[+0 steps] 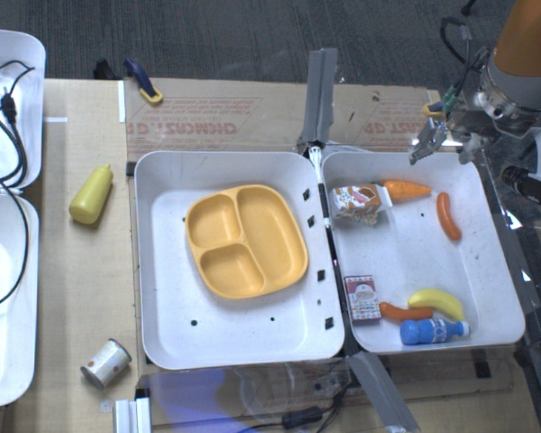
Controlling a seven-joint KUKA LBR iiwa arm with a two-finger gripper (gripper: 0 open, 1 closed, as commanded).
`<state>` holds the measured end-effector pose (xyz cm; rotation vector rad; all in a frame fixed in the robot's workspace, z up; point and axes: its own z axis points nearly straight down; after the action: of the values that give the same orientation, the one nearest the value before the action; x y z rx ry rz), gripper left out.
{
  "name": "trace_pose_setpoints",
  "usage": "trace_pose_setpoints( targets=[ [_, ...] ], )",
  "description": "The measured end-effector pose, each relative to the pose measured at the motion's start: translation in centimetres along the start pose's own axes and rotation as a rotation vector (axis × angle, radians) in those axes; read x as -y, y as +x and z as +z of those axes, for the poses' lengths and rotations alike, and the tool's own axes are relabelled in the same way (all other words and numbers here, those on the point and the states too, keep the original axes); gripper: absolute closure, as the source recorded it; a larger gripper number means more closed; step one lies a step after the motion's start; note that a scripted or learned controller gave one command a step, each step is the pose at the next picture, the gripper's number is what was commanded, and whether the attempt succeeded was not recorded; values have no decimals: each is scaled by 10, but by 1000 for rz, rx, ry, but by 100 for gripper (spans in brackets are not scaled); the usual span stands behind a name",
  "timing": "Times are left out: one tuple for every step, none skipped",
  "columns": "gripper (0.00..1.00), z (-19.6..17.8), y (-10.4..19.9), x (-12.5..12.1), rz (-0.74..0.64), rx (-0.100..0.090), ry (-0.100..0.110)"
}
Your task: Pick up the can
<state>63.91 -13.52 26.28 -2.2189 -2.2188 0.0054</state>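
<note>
Two white bins sit side by side on the tabletop (81,133): the left bin (162,188) carries a yellow divided plate (245,240), and the right bin (487,242) holds a snack packet (356,203), carrot (406,188), sausage (448,216), small red box (362,297), banana (437,302) and blue bottle (433,331). The can (105,362) lies on its side outside both bins, near the left bin's front-left corner. The tool (446,133) hangs over the right bin's back edge, well apart from the can; whether it is released or clenched I cannot tell, and nothing shows in it. By my judgement the task is barely begun: reach, grasp and lift all remain.
</note>
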Motion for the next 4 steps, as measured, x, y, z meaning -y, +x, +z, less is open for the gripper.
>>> trace_pose_setpoints(
  targets=[
    [0, 171, -16, 148, -55, -2, 1],
    [0, 175, -32, 91, 147, 0, -1],
    [0, 175, -55, 97, -49, -1, 0],
    [0, 175, 1, 80, -12, 0, -1]
  ],
)
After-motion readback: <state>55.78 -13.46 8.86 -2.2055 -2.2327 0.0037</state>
